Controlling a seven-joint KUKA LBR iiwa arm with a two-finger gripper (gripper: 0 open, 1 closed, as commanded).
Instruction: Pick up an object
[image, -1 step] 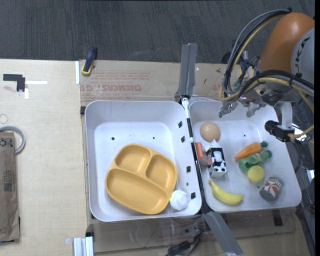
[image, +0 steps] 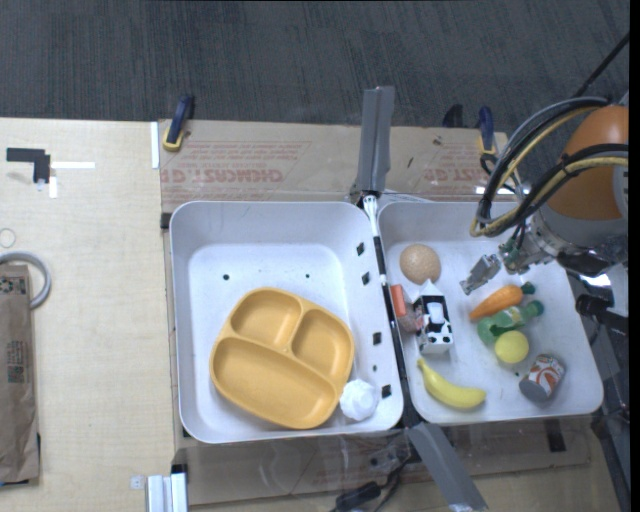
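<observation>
One plate (image: 283, 358) and one white ball (image: 359, 400) are seen in the left bin (image: 190, 300); one banana (image: 449, 387), one egg (image: 421, 263), one carrot (image: 497, 299) in the right bin (image: 585, 395). The gripper (image: 484, 272) fingers are seen spread, pinching nothing.

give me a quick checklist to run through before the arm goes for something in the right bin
1. Tool is over the right bin, near its upper part: ok.
2. Nothing seen between the tool's tips yet, so no pick to protect: ok.
3. Tool opening width: cannot tell, too small and blurred.
4. Nearest target, the carrot, lies just below the tool and in plain view: ok.
5. Room around the carrot: not ok, the green bottle and yellow ball crowd it closely.
6. Easier targets lie apart: the egg and banana have open floor around them: ok.
</observation>
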